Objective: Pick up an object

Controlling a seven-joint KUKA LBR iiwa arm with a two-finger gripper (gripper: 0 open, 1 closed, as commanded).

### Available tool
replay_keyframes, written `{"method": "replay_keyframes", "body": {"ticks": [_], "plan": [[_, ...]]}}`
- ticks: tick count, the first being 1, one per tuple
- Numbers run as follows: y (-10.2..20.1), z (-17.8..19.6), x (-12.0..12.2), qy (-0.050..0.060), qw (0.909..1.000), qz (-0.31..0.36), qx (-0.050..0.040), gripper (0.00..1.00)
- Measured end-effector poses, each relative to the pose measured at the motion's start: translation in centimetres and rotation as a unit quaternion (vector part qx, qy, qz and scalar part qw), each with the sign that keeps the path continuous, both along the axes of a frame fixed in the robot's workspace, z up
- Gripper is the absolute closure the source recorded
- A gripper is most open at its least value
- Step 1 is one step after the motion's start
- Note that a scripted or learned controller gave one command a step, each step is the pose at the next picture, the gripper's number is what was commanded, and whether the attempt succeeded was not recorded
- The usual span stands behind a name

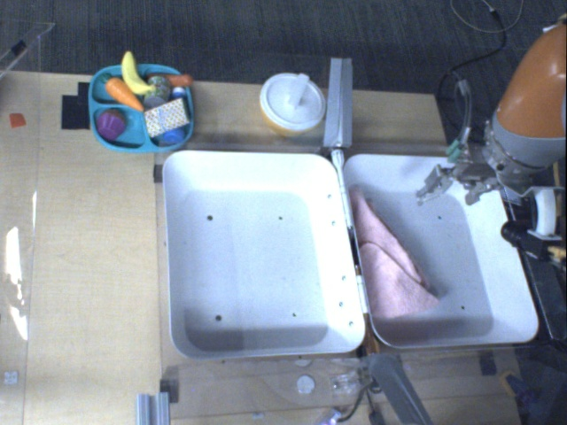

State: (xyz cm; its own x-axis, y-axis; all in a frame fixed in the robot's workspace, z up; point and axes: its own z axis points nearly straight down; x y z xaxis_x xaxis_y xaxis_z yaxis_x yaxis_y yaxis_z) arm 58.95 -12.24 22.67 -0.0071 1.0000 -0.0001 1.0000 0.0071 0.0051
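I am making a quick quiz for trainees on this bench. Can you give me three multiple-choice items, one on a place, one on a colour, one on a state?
1. Where is the cloth?
A. left bin
B. right bin
C. blue tray

2. What colour is the cloth?
A. pink
B. green
C. black

3. How does the cloth lie?
A. rolled into a ball
B. hanging from the gripper
C. flat on the bin floor

Answers: 1 B, it lies along the left wall of the right bin. 2 A, it is pale pink. 3 C, it rests crumpled but low, apart from the gripper.
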Motion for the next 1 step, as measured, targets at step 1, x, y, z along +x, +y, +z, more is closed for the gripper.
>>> {"method": "replay_keyframes", "body": {"ticks": [1], "plan": [[2.86,-12.94,-0.70,-0.002,0.9998,0.019,-0.0002,0.00]]}}
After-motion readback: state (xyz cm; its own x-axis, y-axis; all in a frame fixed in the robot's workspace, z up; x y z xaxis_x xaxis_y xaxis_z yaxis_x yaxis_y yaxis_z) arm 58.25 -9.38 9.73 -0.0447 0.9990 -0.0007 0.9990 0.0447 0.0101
